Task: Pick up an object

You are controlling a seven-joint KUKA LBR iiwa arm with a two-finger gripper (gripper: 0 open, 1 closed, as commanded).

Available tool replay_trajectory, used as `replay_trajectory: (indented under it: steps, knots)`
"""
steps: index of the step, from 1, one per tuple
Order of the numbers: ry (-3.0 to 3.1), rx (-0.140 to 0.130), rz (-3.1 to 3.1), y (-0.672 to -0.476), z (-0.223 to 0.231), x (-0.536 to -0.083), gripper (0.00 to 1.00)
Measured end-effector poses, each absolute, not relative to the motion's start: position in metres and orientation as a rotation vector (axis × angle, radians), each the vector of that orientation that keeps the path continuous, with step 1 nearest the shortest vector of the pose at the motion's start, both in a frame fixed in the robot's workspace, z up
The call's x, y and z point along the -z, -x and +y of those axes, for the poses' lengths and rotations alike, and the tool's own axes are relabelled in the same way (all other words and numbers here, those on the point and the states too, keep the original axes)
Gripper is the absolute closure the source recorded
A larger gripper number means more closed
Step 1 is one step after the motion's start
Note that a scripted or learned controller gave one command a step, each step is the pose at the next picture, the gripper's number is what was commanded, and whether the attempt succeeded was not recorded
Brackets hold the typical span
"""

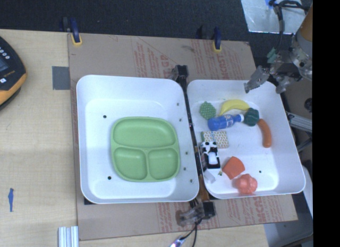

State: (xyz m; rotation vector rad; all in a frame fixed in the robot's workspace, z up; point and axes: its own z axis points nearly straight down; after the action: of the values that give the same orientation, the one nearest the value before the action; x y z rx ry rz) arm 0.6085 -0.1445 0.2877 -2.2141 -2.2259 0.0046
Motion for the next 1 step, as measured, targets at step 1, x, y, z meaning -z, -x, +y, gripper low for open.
replay_trajectory:
  steps: [1]
  knots:
    - [2.220,-0.003,-2.229,-0.6105,-0.1746,-0.1259,0.00]
